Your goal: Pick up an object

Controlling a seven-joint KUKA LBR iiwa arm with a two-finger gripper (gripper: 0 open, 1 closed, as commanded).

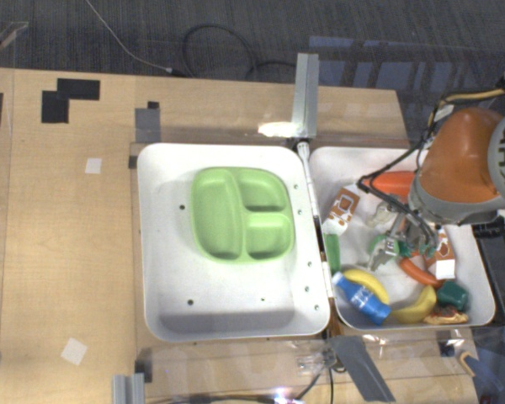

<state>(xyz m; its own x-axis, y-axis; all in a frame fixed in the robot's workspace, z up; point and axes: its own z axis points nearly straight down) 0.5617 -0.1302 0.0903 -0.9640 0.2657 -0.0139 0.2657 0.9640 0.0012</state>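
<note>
Bins sit side by side on the wooden bench: the left white bin [164, 305] carries a light green plastic divided tray [240, 213] near its middle, with three compartments. The right white bin [337, 171] holds a clutter of small items. At its 6 o'clock lies a yellow banana [366, 279] touching a blue cylindrical bottle [362, 303], with a second yellow curved piece [417, 304] just beside them at 5 o'clock. A dark green block [453, 295] rests at the 4 o'clock corner, near a red-orange sausage-shaped toy [418, 271]. A brown and white printed packet [342, 208] lies at 9 o'clock, and a green stick [332, 252] runs along the left wall. The grey arm with its orange band [459, 158] reaches in from 3 o'clock; the metallic two-finger gripper [393, 247] hangs over the bin's centre. Whether its fingers are spread or closed cannot be told, and nothing is visibly between them.
</note>
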